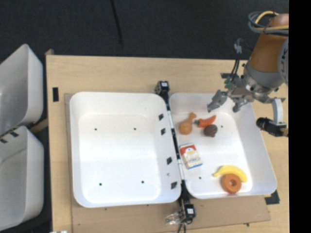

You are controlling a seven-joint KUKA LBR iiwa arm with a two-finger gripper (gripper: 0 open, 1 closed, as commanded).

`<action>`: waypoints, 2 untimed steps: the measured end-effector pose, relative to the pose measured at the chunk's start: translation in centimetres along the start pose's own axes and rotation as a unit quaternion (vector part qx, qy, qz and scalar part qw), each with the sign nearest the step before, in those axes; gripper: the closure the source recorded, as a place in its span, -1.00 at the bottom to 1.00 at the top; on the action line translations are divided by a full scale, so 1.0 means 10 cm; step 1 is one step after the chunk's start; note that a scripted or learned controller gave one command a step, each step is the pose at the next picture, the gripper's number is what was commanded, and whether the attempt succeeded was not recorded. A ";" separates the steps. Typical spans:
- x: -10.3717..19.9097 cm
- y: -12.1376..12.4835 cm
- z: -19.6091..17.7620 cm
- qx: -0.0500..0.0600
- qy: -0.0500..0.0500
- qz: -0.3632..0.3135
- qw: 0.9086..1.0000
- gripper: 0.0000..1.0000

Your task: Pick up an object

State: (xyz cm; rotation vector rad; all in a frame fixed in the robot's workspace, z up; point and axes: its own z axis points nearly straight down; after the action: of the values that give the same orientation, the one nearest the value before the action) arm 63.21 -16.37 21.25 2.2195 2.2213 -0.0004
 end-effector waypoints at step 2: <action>-0.65 -0.66 1.01 0.003 0.001 0.001 1.000 -1.00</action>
State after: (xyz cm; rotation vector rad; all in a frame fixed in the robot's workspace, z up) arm 56.60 -22.92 11.19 2.2267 2.2224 -0.0059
